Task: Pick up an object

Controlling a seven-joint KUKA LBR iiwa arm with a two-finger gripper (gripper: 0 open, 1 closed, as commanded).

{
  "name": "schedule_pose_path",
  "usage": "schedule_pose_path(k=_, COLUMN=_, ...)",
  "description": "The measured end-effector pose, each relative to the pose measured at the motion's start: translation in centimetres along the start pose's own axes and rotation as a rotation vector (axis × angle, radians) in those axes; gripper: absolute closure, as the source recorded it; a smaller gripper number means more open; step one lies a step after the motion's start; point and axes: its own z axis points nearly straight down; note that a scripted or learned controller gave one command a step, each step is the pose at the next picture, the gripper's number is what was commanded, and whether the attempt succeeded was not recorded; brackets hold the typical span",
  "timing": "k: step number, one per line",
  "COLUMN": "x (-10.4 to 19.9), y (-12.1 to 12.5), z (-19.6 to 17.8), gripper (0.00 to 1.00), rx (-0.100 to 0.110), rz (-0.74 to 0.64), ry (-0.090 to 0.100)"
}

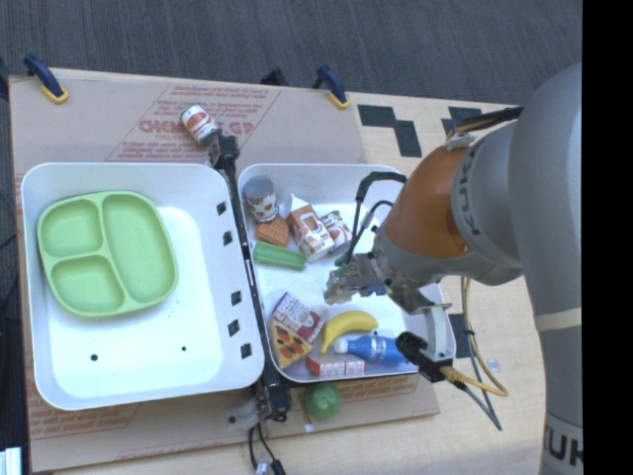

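Risk of a glancing miss: end effector (343, 285), opening impossible to judge, nothing visibly held, hovering above crowded right bin (415, 178) near banana (351, 326).

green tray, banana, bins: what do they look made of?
Green tray: looks like moulded plastic, matte, uniform colour, rounded compartments. Banana: probably plastic toy food, smooth with a slight sheen. Bins: likely thin formed plastic, glossy white, rounded corners.

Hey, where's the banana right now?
The yellow toy banana lies near the front of the right-hand white bin, just above the blue bottle and right of the small red-and-white carton, below the gripper.
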Motion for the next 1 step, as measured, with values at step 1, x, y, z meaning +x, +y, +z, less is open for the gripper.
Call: schedule_pose_path(k=1, x=-7.81, y=-2.79, z=-5.08, gripper=1.00, rx=-0.005, rz=0.009, ry=-0.001)
